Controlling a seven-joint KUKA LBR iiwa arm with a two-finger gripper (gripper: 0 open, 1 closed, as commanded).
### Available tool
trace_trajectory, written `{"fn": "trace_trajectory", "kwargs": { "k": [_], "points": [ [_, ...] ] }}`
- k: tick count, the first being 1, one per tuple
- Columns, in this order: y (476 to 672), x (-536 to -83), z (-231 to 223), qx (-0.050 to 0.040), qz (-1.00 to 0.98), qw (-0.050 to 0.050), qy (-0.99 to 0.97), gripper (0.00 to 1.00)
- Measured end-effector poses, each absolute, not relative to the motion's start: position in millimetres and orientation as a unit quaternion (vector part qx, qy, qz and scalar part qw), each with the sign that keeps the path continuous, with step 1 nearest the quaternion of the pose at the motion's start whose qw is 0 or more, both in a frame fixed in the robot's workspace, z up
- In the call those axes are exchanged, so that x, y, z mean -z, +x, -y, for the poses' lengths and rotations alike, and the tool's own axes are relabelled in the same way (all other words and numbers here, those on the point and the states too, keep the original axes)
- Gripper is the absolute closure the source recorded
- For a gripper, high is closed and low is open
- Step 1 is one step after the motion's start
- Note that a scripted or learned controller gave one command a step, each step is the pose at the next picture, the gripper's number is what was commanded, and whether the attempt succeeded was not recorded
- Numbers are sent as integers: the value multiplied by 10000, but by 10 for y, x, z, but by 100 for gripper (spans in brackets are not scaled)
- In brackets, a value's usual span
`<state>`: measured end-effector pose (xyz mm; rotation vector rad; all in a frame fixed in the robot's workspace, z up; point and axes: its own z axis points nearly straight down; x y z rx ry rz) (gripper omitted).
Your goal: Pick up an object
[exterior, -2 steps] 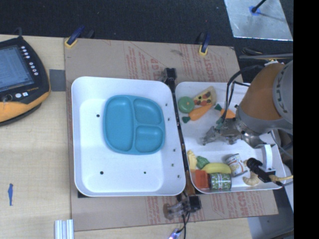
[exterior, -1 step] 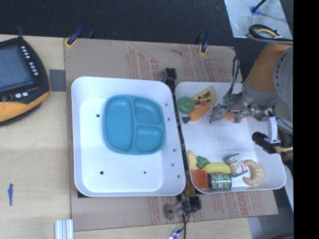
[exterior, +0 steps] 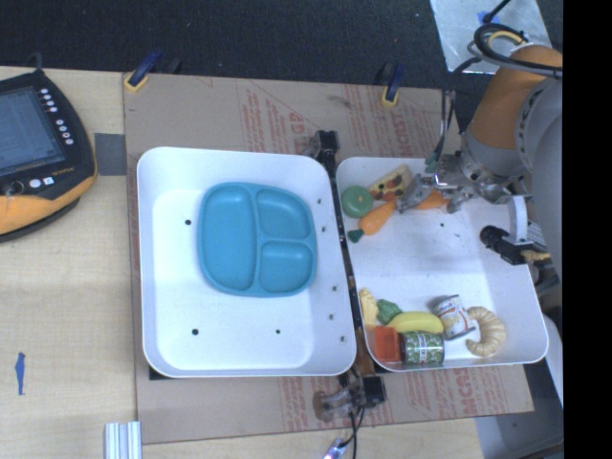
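Pincer [exterior: 427,191] sits low in the right bin's [exterior: 516,295] upper part, right by the toy carrot [exterior: 380,217]; can't tell its state; carrot looks light, stiff, slick plastic, so grab mid-body.

Count at this moment:
- White bins: 2, a left bin [exterior: 153,256] and a right bin [exterior: 449,256].
- Blue divided plate [exterior: 256,238]: 1.
- Carrot [exterior: 378,217]: 1.
- Green round piece [exterior: 357,200]: 1.
- Banana [exterior: 417,322]: 1.
- Cans: 2, one green-labelled [exterior: 422,349], one red-and-white [exterior: 454,316].
- Croissant [exterior: 489,332]: 1.
- Blue clamps: 2, [exterior: 143,69] and [exterior: 390,81].
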<state>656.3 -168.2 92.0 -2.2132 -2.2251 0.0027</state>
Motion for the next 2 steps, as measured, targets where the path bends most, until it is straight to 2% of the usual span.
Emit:
{"fn": "trace_trajectory", "kwargs": {
  "k": [1, 2],
  "points": [
    [6554, -1018, 1683, -27, 7109, 40, -7033, 100],
    [6553, -1016, 1683, -28, 7111, 44, -7031, 0]
  ]
}}
